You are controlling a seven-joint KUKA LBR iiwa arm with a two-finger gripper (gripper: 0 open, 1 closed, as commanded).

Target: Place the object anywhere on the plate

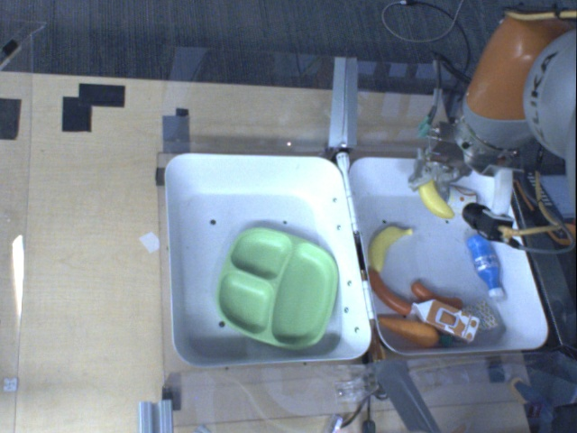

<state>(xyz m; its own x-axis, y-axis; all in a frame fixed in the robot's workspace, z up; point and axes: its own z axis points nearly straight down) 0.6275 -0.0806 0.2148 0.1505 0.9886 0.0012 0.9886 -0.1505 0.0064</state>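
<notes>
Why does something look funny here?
One banana hangs in the air, pinched by the hand above the right bin. The green plate in the left bin sits slightly crooked.

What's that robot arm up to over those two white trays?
The arm's gripper hangs over the far end of the right bin with a small banana in its fingers. A second banana, a blue bottle and some sausages lie below. The green plate sits in the left bin, nothing on it yet.
</notes>
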